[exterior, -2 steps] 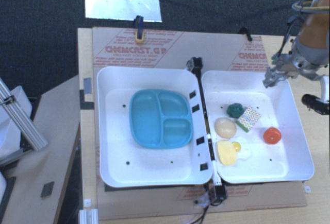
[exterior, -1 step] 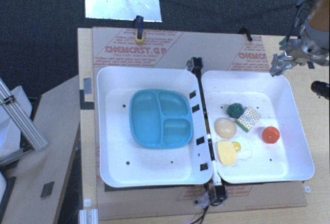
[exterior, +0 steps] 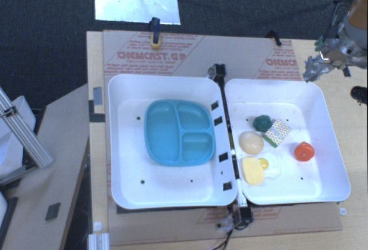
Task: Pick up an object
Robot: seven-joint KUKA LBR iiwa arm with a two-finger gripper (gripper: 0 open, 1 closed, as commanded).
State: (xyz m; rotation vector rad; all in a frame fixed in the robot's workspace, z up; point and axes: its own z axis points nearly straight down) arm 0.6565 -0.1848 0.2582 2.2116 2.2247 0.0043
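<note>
Camera view from above shows us the desk (exterior: 98, 128) carrying two shallow white plastic bins side by side. Our left white bin (exterior: 123, 145) holds the largest item, a light blue plastic divided tray (exterior: 178, 132), lying flat in the bin's middle. Our right white bin (exterior: 328, 145) holds the small things, clustered toward its left half: a pale beige egg-shaped object (exterior: 251, 142), a soft-looking yellow piece (exterior: 252, 170) just below it toward the near edge, a patterned little box (exterior: 277, 132), a dark green lumpy piece (exterior: 263, 122) touching that box's left side, and a round red tomato-like toy (exterior: 304, 152) lying apart toward the right wall.

The jaws (exterior: 315, 68) hang above the right bin's far right corner, outside the rim; we cannot tell whether they are apart or together, and nothing shows between them.

We judge the red toy the easiest pick: light, probably stiff and smooth, so it may roll; we would take it across its widest middle. It has open floor all round, whereas the clustered pieces crowd one another. The bin walls are low, so room for descent looks ample.
</note>
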